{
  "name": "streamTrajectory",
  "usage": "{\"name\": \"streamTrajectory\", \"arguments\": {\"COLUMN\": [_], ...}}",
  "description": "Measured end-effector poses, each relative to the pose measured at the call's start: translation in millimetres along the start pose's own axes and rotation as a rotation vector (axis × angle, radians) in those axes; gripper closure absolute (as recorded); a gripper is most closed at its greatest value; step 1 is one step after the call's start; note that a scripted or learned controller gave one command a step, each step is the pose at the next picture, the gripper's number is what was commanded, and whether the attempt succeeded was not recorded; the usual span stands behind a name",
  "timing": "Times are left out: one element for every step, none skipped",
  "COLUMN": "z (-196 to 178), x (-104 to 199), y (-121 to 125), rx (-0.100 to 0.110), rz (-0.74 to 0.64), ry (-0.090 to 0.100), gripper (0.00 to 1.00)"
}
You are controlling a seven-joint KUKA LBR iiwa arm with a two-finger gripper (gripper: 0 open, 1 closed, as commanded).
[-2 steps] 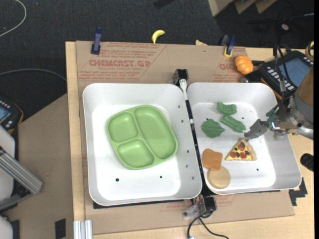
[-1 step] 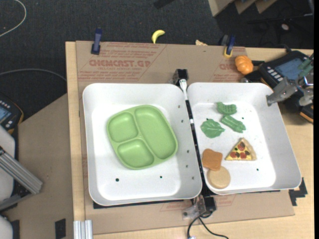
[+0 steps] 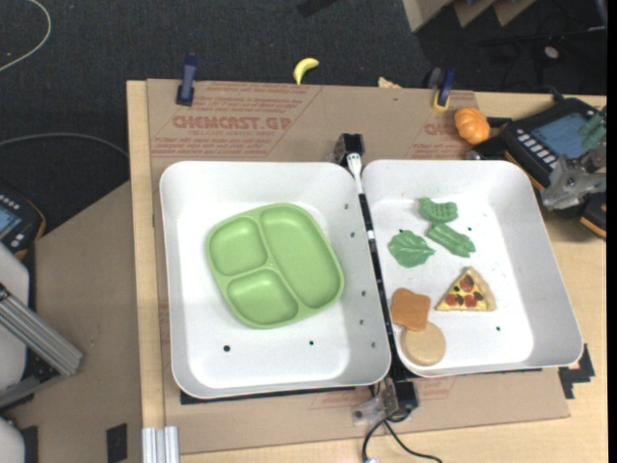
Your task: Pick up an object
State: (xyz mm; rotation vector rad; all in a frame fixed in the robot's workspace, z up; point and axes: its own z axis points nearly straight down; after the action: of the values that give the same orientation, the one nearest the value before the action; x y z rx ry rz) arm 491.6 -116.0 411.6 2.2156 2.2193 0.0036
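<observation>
Camera view: nearest, in the right bin, a tan disc touches an orange slab; a pizza slice lies beside them, green leaves beyond. The left bin holds a green divided plate. The gripper sits at the right bin's far corner; whether it is open or closed, I cannot tell.

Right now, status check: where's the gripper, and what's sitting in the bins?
Gripper at right bin's far right edge, holding nothing visible. Pizza slice, green leaves, two tan pieces untouched in right bin. Green divided plate in left bin. Nothing blocking.

Red print "CHEMCAST G P" on the cardboard sheet behind the left bin, smaller lines unreadable
</observation>
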Motion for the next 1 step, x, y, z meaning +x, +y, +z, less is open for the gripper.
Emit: {"name": "streamTrajectory", "arguments": {"z": [71.3], "x": [-88.1], "y": [2.9], "rx": [0.010], "rz": [0.009], "ry": [0.002], "gripper": [1.00]}}
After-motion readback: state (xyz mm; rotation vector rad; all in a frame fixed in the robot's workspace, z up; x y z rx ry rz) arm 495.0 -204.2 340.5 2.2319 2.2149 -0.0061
